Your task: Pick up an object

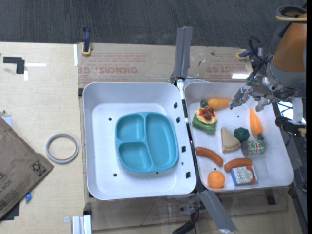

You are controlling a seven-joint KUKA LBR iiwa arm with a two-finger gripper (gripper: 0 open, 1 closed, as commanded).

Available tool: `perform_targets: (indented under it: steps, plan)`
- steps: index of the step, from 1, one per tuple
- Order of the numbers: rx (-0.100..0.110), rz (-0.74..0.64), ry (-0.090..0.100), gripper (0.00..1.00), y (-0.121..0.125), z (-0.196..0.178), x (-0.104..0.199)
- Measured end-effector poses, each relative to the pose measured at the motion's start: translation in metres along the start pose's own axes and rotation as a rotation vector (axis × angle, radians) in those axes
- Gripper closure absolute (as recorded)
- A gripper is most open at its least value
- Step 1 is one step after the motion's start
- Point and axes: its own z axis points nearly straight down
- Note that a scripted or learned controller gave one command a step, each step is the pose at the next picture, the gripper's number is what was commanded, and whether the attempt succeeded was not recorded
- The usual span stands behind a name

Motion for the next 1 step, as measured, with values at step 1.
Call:
perform_targets:
  steps: [1]
  plan:
    - [-0.005,-0.003,0.003,0.0,0.003,0.0933,-0.0502]
